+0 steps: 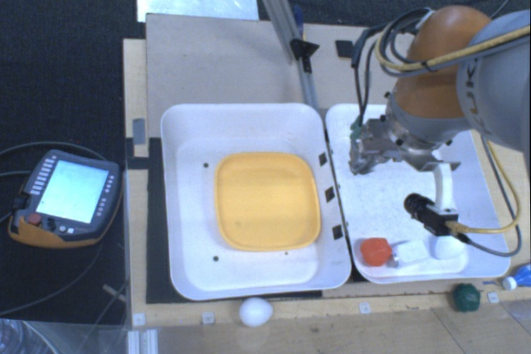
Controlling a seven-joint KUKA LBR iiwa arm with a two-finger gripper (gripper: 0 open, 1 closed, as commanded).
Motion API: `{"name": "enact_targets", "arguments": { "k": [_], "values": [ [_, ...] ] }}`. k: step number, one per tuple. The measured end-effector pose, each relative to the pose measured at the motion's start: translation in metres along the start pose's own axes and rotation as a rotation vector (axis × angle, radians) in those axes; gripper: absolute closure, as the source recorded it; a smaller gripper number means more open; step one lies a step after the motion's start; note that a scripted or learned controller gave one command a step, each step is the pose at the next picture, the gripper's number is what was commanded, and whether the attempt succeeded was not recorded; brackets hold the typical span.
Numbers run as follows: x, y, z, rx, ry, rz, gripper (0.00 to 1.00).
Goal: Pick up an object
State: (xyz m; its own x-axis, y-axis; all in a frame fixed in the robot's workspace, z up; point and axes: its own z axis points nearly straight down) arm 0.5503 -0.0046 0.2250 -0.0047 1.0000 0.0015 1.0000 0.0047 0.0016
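red object point(374, 251) lies well below fingers point(362, 163).

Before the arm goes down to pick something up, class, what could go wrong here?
1. The red object sits in the right bin's lower corner, against the rim; the gripper could strike the wall.
2. White items beside it blend into the bin, so a grasp may miss.

place: robotics lab | evidence: teach pendant point(62, 199) on dark carpet, taped bench point(216, 62), cabling
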Motion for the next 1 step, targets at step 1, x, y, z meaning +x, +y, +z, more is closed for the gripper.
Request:
{"name": "enact_targets", "arguments": {
  "k": [1],
  "values": [
    [0.0544,-0.0007,0.0084,0.001,0.0,-0.001,1.0]
  ]
}}
